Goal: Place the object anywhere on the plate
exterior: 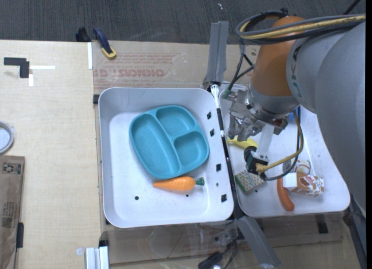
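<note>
Camera view: jaws (243, 128) above yellow object (241, 142).

Bright, even overhead light, fairly sharp.
Soft shadows inside the white bin (116, 204); mild glare whitens its floor.

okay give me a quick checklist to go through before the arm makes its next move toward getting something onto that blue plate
1. Blue plate sits flat in the left bin: ok.
2. Plate compartments free to receive an object: ok.
3. Toy carrot touches the plate's near edge, not on it: not ok.
4. Gripper is over the right bin, above a yellow object: ok.
5. Object held between the fingers: cannot tell.
6. Cable trails through the right bin's items: not ok.
</note>
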`<state>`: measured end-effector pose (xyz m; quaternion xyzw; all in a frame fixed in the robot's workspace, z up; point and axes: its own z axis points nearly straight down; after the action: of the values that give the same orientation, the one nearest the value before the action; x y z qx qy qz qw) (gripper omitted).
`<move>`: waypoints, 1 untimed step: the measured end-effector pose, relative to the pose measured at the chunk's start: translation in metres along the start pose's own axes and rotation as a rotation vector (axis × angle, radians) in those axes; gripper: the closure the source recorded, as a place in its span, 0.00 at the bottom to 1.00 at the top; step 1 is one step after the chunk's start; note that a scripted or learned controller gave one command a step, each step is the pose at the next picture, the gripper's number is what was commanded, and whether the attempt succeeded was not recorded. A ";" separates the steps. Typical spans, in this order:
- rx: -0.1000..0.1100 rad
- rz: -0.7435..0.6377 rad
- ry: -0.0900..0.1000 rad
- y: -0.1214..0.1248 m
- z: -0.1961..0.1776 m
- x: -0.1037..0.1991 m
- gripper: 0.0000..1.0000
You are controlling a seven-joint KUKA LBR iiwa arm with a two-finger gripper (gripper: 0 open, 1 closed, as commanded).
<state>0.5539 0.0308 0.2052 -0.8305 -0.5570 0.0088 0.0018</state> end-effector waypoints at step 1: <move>0.007 -0.002 -0.007 0.000 -0.005 -0.001 1.00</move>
<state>0.5539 0.0297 0.2101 -0.8297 -0.5580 0.0135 0.0026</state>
